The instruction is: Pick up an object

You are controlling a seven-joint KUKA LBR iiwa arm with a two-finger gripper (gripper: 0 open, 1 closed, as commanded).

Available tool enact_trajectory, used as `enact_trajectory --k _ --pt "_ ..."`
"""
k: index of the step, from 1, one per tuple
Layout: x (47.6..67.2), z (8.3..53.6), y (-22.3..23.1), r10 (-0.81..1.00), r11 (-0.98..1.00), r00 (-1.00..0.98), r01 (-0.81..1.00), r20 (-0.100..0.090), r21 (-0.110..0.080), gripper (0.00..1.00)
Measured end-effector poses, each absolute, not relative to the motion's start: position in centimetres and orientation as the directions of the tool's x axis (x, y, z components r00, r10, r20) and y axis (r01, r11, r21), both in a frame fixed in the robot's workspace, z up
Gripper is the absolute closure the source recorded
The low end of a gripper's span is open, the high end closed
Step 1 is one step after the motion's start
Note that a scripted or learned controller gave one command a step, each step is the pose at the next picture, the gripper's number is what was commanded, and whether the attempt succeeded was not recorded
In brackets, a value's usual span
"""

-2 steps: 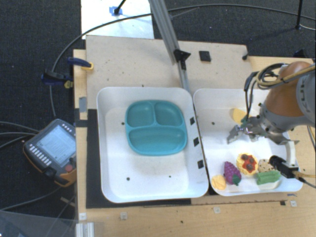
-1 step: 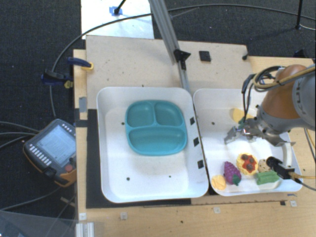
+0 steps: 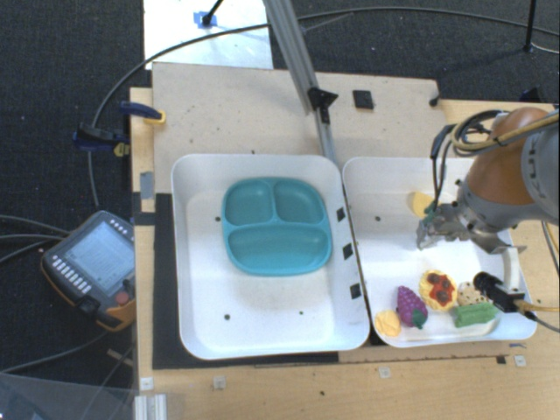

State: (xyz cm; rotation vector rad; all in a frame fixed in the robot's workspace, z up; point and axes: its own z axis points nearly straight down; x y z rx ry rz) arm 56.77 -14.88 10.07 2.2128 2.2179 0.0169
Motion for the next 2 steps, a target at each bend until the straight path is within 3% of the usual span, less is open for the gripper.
enact_trajectory --k 2 --pt "57.3 20.1 -16.1 1.0 0.005 -0.005 1.0 -0.001 0.005 1.0"
